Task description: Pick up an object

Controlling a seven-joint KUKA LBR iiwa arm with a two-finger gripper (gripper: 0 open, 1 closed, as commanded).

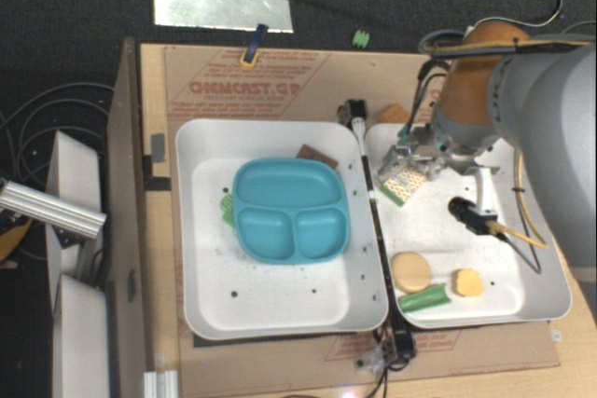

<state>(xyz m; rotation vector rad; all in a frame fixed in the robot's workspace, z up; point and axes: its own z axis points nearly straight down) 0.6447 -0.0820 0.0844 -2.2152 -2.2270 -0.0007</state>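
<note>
Gripper point(417, 154) low over a small patterned green-and-white packet point(401, 184) in the right white plastic bin point(550, 294); open or closed, cannot tell. Packet lies beside the bin's left wall; risk: a grasp scrapes that wall, packet slips.

Robotics lab: cardboard-topped bench point(280, 75), loose cables point(37, 121), carpet floor point(75, 5).

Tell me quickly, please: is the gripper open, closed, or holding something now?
Gripper: cannot be told; it sits low over the right white bin, near a small green-and-white patterned packet.
</note>
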